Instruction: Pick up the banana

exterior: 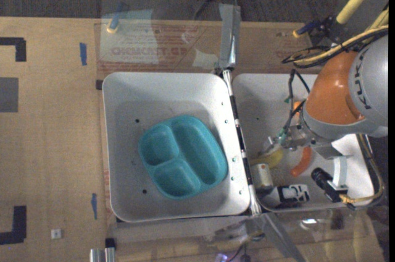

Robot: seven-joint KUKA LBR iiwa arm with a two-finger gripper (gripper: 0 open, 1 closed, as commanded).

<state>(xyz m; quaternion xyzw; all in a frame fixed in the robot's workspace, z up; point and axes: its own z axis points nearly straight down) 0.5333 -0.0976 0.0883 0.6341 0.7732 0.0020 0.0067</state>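
Note:
The banana (272, 159) shows as a pale yellow shape in the right bin (259, 94), near that bin's left wall and partly hidden under the arm. My gripper (279, 143) is down in the right bin directly over the banana's upper end, close to it or touching it. I cannot see whether the banana is between the gripper's tips. The grey arm with its orange band (330, 100) covers much of the right bin.
A teal divided plate (182, 157) lies in the left bin (123, 100). In the right bin, an orange object (302, 161) lies right of the banana, a small metal can (263, 176) just below it, and a black-and-white item (292, 194) by the front wall.

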